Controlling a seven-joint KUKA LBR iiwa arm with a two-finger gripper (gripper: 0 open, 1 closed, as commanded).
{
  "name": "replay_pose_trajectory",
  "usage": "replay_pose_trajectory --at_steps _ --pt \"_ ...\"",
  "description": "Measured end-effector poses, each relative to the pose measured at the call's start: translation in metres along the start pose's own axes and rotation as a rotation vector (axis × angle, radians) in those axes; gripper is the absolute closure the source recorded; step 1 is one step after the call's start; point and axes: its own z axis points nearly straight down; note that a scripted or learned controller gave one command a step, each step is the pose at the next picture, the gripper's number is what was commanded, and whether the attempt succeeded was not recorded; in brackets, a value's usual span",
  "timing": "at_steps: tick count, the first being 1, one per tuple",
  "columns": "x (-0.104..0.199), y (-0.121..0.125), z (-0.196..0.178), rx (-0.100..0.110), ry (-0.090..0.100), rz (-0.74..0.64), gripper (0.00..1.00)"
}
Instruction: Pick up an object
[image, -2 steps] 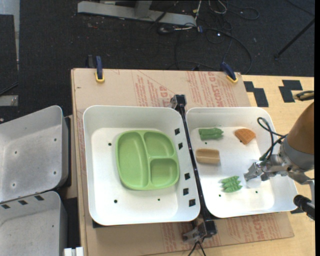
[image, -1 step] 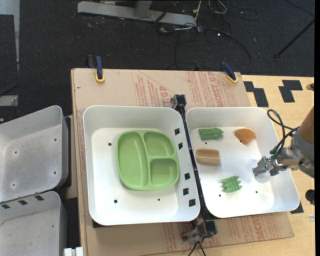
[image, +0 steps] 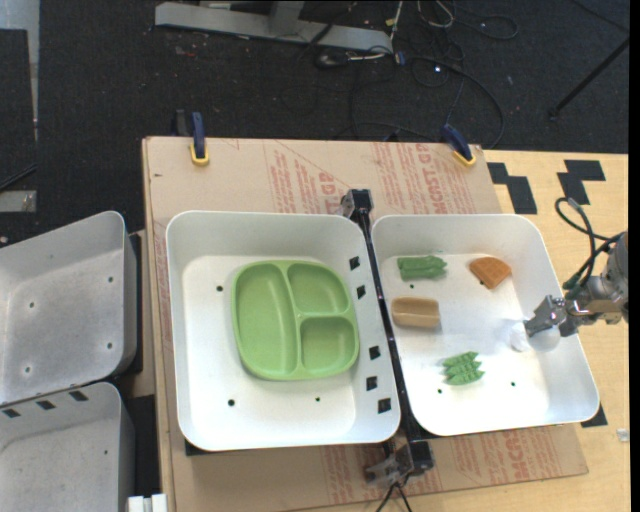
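Observation:
The right bin (image: 575, 392) holds several small objects: a green leafy piece (image: 421, 267) at the back left, an orange-brown piece (image: 490, 271) at the back right, a tan block (image: 415, 313) near the left wall, and a second green piece (image: 462, 369) toward the front. My gripper (image: 543, 322) reaches in over the right bin's right rim, low near the bin floor, to the right of all the objects and apart from them. The nearest, the green front piece, lies down and to its left. Nothing shows between the gripper's tips.
The left bin (image: 200, 400) holds a green divided plate (image: 296, 319) at its middle. A black divider with clips (image: 378, 330) runs between the bins. White panels (image: 60, 300) lie off the bench at the left. Cables (image: 590, 240) trail at the right.

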Motion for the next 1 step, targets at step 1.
replay_pose_trajectory --at_steps 1 --pt "-0.0007 0.0019 -0.053 -0.001 0.0 -0.001 1.0"
